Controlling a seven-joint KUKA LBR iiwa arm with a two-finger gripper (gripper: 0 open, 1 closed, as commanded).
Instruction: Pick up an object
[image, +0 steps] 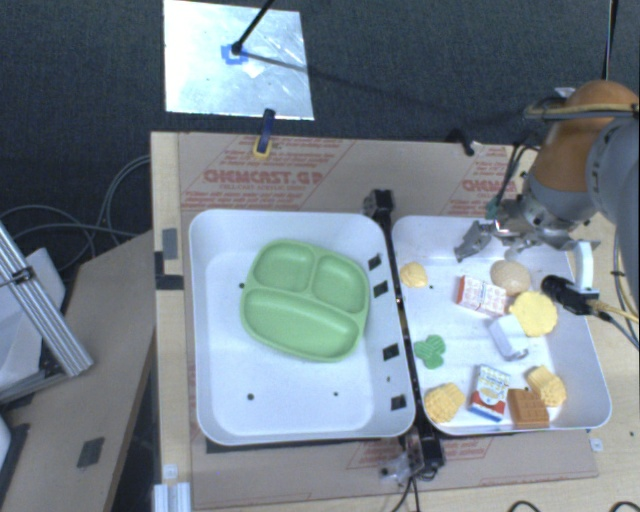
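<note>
The end effector (487, 236) is seen over the right bin's (600, 375) far edge, fingers apart, nothing between them. A beige egg-shaped object (510, 276) lies just beside it.

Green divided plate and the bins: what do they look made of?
Green divided plate: likely moulded plastic, matte to satin; uniform pale green, soft rounded compartment edges, only faint sheen. Left bin and right bin: probably thin formed plastic, smooth white with rounded corners and raised rims; painted metal can't be ruled out from this view.
</note>
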